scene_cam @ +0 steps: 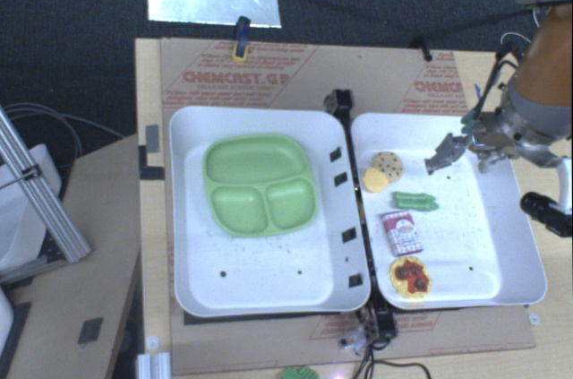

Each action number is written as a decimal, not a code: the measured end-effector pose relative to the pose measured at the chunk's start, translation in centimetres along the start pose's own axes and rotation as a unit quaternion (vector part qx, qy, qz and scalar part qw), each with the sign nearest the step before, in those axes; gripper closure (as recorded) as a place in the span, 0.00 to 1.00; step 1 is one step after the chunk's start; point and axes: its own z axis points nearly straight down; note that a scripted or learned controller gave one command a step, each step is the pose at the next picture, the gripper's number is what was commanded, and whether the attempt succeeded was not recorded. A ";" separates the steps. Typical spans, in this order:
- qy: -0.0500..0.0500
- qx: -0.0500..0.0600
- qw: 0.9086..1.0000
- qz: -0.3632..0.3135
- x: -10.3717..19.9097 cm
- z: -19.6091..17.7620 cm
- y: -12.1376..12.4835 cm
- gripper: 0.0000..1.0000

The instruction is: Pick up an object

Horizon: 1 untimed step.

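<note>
Hard to tell whether the gripper is parted or closed; nothing visible between its tips. Hovering over the right bin, up and right of the green bean pod. Left of the pod: cookie, yellow piece. Below it: red carton, pizza slice. Far left: green divided plate.

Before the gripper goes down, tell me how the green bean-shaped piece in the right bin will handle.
The green bean lies flat and looks like moulded toy food, so it is probably stiff and light. Its long, rounded shape may let it roll or slip sideways under a pinch. It lies close to the red packet, so a push could nudge that too.
</note>
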 end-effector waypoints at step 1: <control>0.001 0.005 1.000 0.001 0.5 12.2 -2.9 0.00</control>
